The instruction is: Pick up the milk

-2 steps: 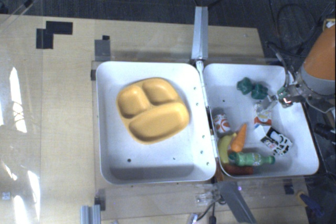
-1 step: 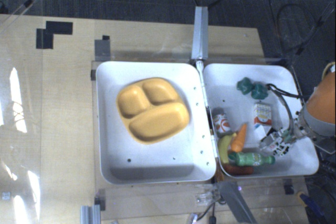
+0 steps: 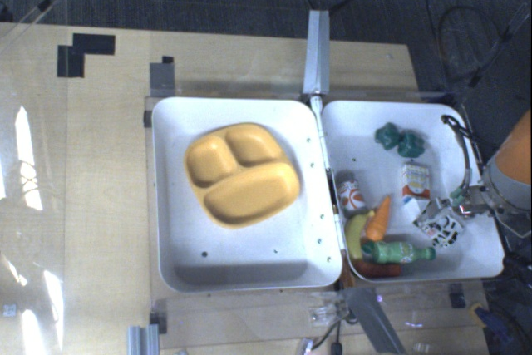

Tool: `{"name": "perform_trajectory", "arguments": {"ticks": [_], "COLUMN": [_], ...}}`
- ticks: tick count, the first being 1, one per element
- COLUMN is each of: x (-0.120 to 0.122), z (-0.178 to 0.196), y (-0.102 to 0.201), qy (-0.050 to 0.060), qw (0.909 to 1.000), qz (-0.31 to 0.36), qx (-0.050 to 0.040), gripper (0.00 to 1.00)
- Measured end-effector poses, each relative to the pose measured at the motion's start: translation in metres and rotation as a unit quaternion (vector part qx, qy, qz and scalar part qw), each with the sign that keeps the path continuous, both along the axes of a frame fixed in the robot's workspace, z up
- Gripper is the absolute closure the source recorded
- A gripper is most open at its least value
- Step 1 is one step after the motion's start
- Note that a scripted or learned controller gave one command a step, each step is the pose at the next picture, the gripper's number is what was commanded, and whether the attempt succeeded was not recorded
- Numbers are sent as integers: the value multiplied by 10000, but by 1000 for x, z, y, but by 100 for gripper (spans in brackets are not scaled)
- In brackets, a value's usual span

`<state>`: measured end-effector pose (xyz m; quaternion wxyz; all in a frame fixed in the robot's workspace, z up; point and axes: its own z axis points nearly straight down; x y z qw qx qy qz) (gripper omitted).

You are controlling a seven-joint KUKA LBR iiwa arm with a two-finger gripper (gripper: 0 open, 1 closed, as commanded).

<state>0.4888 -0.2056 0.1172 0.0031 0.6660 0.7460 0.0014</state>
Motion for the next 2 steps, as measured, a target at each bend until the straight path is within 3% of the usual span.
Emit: {"name": "perform_trajectory", "arguments": {"ticks": [1, 2], "x": [4, 25], "z": [-25, 13], "y": [22, 85], "qy": [-69, 0], "qw": [9921, 9819], "qz": [1248, 1895], "qx": [-64, -8], "gripper": [0, 0]}}
